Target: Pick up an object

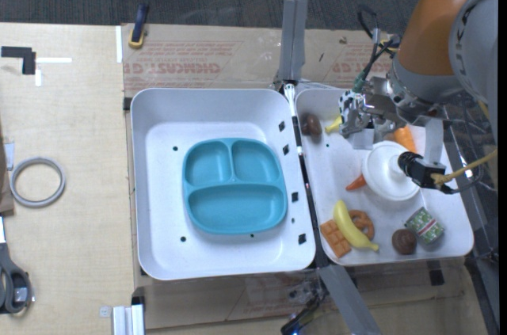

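We see the gripper (354, 113) low over the right bin (321, 167), near its far wall; whether its jaws are open or closed we cannot tell. Just beside it lies a brown object (310, 125). Nearer us sit a banana (354, 226), waffle (334, 238) and green cup (425, 226). The left bin (154, 167) carries a blue divided plate (234, 185).

Pincer (355, 116) lowered (arm from right).
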